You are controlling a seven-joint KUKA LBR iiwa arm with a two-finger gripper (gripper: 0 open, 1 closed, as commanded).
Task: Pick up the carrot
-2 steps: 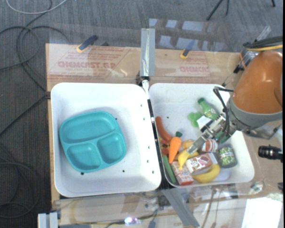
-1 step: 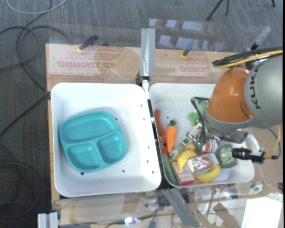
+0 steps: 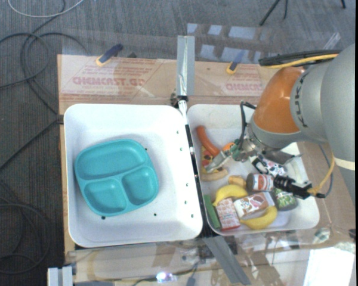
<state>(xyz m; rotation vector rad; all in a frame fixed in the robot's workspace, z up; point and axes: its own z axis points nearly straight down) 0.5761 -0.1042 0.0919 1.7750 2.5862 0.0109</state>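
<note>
Carrot (image 3: 205, 139) lies in the right bin (image 3: 310, 222), far-left corner; gripper (image 3: 222, 159) right beside it, fingers parted, nothing held. Banana (image 3: 232, 193), cartons (image 3: 227, 214), can (image 3: 260, 182) crowd nearby.

Carrot (image 3: 206, 139) orange; tray (image 3: 116, 176) teal; bins (image 3: 107, 115) white; banana (image 3: 231, 192) yellow; can (image 3: 260, 182) perhaps red-labelled.

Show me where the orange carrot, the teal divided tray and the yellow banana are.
orange carrot (image 3: 205, 139): camera view, middle of its body.
teal divided tray (image 3: 116, 176): camera view, central divider.
yellow banana (image 3: 231, 193): camera view, upper curve.
</note>
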